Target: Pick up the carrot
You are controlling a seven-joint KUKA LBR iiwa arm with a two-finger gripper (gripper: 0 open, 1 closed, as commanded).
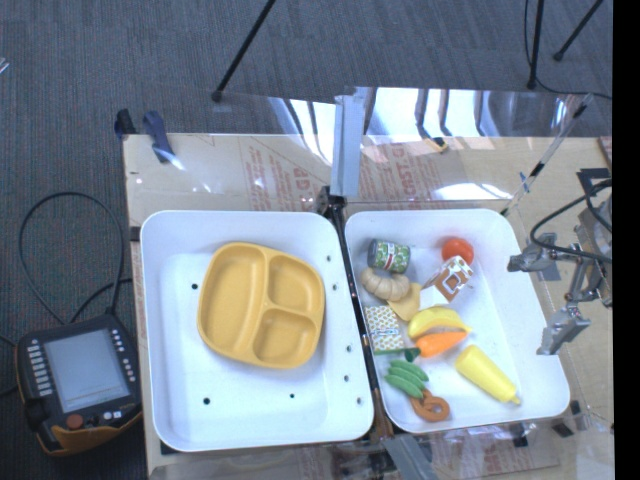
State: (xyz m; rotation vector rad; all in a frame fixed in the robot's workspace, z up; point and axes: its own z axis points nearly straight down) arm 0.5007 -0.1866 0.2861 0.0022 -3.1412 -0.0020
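The carrot is orange with a green top. It lies in the right bin, near the middle, just under a yellow banana and touching it. My gripper hangs at the bin's right edge, well to the right of the carrot. Its two grey fingers stand wide apart, open, with nothing between them.
Around the carrot are a yellow squeeze bottle, green pea pods, a pretzel, a cracker, a bread roll, a green can, a small carton and a tomato. A yellow divided plate fills the left bin.
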